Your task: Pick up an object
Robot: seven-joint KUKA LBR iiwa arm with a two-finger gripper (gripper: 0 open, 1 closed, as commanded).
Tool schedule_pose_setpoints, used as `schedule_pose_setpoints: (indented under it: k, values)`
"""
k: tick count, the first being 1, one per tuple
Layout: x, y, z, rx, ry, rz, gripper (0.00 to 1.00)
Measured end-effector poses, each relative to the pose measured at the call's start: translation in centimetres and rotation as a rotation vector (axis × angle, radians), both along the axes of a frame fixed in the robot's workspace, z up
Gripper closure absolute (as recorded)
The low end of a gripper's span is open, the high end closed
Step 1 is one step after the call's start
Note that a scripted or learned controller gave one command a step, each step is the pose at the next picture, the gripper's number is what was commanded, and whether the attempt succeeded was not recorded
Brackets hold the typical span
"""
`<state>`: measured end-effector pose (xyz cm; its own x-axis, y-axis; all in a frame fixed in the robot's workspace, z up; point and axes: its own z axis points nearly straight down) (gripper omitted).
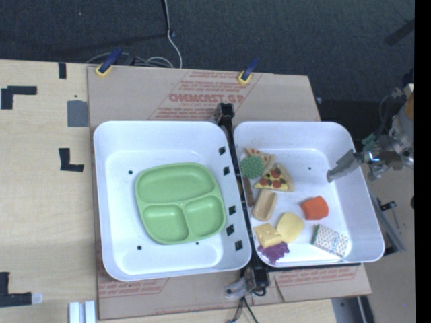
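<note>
Gripper (345, 166) is hovering at the right bin (306, 132) rim; grip state I cannot tell.
I am eyeing the orange piece (314, 208), just right of the pizza slice (274, 178): probably light, stiff, smooth; I would pinch its sides.

A lab bench – clamped cardboard sheet (202, 96); taped markers (17, 96); trailing cable (168, 19).

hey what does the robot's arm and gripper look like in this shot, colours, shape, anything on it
At the camera view's right edge, the gripper ends in a slim grey finger, tapering, over the right white bin. Behind it sits a cluttered metallic grey wrist with a small green part and thin dark cables. Finer markings are too blurred to read.
</note>
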<state>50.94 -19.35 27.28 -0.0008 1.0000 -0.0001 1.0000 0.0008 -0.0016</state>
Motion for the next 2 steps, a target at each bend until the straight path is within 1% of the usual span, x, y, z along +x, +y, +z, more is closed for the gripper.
schedule_pose_setpoints:
  k: [1, 2]
  values:
    - [1.1, -0.4, -11.4, 0.003, 0.008, 0.0, 0.0]
    - [0.6, 2.9, -19.2, -0.001, -0.002, 0.0, 0.0]
